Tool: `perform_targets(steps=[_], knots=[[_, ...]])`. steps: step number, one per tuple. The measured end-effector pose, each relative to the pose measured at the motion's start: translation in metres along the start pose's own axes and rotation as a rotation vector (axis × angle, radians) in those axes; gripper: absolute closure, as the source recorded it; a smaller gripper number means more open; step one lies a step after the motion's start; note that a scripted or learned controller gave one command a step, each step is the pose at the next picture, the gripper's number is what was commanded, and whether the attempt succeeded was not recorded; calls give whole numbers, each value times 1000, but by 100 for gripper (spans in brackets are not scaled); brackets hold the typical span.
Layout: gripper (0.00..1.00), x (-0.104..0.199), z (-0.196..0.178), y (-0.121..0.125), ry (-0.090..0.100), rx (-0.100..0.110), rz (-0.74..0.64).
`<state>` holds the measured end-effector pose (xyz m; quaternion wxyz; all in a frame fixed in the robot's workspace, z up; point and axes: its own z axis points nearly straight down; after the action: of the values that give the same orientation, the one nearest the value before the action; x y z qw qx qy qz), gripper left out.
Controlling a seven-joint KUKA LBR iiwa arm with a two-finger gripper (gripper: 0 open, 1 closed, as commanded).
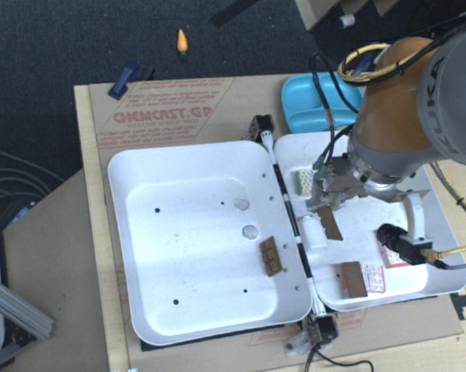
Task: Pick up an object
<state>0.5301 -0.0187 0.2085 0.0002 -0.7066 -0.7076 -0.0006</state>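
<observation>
My gripper (327,201) hangs low over the left half of the right bin (441,277), its body tilted. A slim brown piece (331,225) shows directly under it, slanted, touching or nearly touching the gripper's tip; I cannot tell whether it is gripped. A white item (312,233) lies just left of that piece. A green-and-white packet (304,182) rests near the bin's left wall. Nearer the front lie a brown block (352,278) and a red-and-white packet (374,277). In the left bin (136,181) another brown block (271,256) lies by the right wall.
The divider between the two bins (290,217) runs close to the gripper's left. A light-blue container (311,103) sits behind the right bin. The arm's large orange and grey wrist (400,112) looms over the right bin's back half.
</observation>
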Motion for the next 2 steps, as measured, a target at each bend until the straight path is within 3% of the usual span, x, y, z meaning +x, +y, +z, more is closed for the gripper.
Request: perform_targets(steps=[1, 2], knots=[[100, 76, -39, -23, 0, 1, 0], [100, 45, -29, -51, -1, 4, 2]])
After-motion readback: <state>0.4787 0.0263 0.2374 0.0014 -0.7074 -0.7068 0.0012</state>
